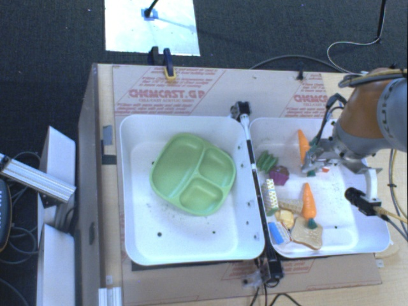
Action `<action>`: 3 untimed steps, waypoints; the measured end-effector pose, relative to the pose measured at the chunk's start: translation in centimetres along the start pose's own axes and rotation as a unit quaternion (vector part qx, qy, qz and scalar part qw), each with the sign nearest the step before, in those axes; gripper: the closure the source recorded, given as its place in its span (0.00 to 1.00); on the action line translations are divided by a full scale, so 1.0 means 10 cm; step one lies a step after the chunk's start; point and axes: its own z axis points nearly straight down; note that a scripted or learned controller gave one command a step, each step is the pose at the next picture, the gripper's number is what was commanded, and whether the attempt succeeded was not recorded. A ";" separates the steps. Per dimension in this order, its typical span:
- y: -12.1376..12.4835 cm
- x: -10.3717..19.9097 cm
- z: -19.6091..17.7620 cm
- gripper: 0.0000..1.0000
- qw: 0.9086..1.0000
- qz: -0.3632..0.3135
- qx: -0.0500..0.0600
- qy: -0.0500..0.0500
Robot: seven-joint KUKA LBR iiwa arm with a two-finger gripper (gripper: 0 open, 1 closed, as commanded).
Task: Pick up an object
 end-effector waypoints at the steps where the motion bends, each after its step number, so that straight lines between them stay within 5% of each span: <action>1: 0.00 0.00 0.00 0.00 1.000 0.000 0.000 0.000; 2: 0.01 0.00 -0.11 1.00 1.000 -0.001 -0.001 0.000; 3: 0.01 0.00 -0.11 0.00 1.000 -0.001 -0.001 0.000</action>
